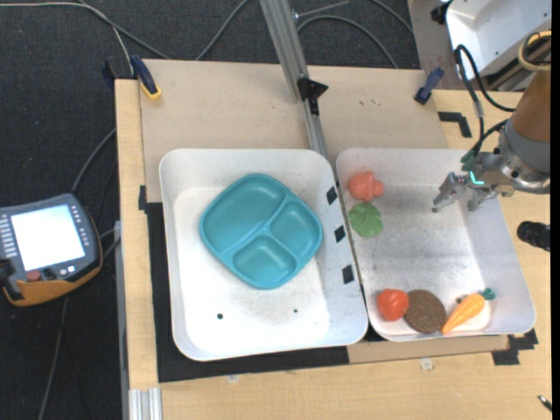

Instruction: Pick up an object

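A light wooden bench (236, 116) fills most of the view, seen from above at a slant, with dark carpet and loose cables around it. On the carpet at the left lies a handheld control pendant (45, 248) with a pale screen and an orange underside.

Two shallow white bins sit side by side on black matting. At the near edge of the right bin (503, 261) three toy foods lie in a row: a red tomato (393, 304), touching a flat, speckled brown patty (425, 311), and just beside that an orange carrot (464, 311) with a green top, resting against the bin's near wall. The bin's floor looks scuffed and grey.

The left bin (188, 322) holds a teal divided plate (261, 230) with three compartments, turned at an angle.

Farther back in the right bin, close to the wall between the bins, sit a green leafy vegetable (367, 220) and, just behind it, an orange-red piece of toy food (365, 185).

The gripper (457, 197) hangs over the far right part of the right bin, well apart from every toy. Its fingers look slightly spread and nothing lies between them. The arm enters from the right.

Behind the bins, a metal rail (289, 46) rises from the bench, and blue clamps (144, 77) grip the far corners.
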You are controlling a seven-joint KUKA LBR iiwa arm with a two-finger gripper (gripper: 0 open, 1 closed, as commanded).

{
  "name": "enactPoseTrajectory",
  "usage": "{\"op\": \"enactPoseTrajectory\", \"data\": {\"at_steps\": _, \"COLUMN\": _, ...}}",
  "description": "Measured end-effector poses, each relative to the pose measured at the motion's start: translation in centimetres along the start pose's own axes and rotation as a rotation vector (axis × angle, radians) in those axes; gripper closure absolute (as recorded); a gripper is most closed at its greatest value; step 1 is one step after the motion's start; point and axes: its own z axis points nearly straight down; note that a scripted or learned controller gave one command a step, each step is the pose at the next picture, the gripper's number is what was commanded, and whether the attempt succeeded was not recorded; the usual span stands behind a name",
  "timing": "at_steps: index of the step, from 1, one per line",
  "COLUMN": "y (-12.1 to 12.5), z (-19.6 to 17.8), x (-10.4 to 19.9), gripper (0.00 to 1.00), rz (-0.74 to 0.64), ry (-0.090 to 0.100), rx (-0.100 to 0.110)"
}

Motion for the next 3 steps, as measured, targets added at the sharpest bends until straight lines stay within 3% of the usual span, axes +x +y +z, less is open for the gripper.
{"op": "enactPoseTrajectory", "data": {"at_steps": 1, "y": 0.1, "z": -0.1, "x": 0.0, "gripper": 0.00, "rz": -0.001, "ry": -0.001, "rx": -0.003}}
{"op": "enactPoseTrajectory", "data": {"at_steps": 3, "y": -0.8, "z": 10.0, "x": 0.0, "gripper": 0.00, "rz": -0.001, "ry": 0.000, "rx": -0.005}}
